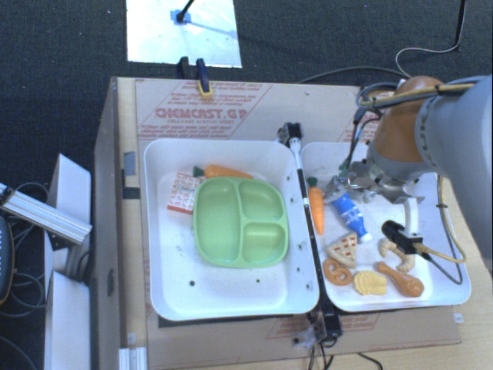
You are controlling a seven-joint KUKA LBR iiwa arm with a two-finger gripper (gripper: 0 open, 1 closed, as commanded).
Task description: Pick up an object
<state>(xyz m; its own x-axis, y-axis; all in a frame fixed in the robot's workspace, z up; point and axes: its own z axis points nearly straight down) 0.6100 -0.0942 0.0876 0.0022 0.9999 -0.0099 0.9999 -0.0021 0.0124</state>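
The claw [347, 182] hangs low in the right-hand bin [451, 284]; whether it is open or closed cannot be told. Far to its left lies a smooth green divided plate [240, 223]. Just beside it, left, a tapered orange carrot [316, 210]. Directly below it, the blue-and-white tube [350, 216] looks light, rigid and slick; grip across its middle. Further below sit a waffle wedge [343, 249] and a pretzel [336, 271].

One fixed camera, high above the counter [231, 102], looking down at a slant; far edge of counter at top, near edge at bottom; both white bins fully in frame, left bin [166, 230] mid-frame, right bin [454, 284] toward right edge; dark floor [54, 52] around; medium distance; arm [451, 126] enters right.
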